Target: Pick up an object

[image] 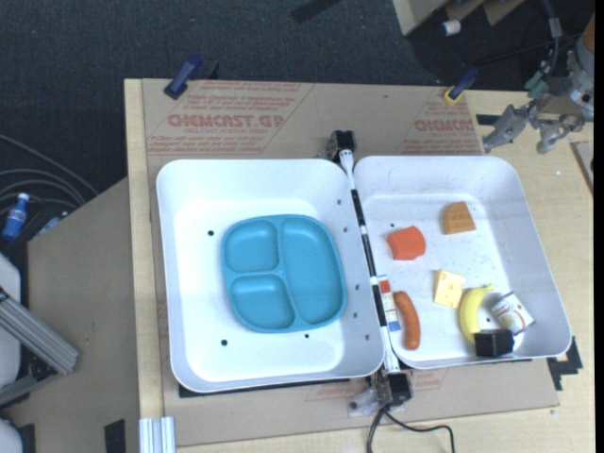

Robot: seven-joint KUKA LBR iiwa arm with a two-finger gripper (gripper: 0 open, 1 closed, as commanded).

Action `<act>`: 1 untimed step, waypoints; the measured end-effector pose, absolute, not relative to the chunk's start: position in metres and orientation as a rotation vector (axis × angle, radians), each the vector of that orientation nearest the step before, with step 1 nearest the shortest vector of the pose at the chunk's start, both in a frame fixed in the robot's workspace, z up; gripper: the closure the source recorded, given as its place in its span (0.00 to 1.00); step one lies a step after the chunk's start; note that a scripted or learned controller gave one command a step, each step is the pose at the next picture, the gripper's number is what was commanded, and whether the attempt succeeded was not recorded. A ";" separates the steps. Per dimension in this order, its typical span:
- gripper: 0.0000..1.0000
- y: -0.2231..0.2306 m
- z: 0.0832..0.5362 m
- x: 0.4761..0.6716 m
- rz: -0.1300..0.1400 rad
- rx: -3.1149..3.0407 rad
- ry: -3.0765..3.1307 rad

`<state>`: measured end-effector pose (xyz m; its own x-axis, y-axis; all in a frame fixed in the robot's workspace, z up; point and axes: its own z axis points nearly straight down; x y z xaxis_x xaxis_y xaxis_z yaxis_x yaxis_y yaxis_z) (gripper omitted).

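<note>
Parked off the counter (283, 121) at two o'clock, fingers (514, 125) spread, gripping nothing. Best aimed at the orange block (407, 243), lying apart at the right bin's (538, 243) ten o'clock; descend straight, close squarely.

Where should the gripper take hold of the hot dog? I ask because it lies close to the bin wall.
Grip the hot dog across its narrow middle, coming straight down. It lies flat and long, running along the right bin's left wall, so closing across its width probably fits best.
</note>
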<state>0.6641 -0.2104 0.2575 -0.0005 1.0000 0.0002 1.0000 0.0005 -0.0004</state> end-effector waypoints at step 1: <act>0.00 -0.214 0.101 0.665 0.002 -2.215 -2.218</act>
<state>0.6649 -0.2144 0.1005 -0.0013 1.0000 0.0044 1.0000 0.0013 -0.0060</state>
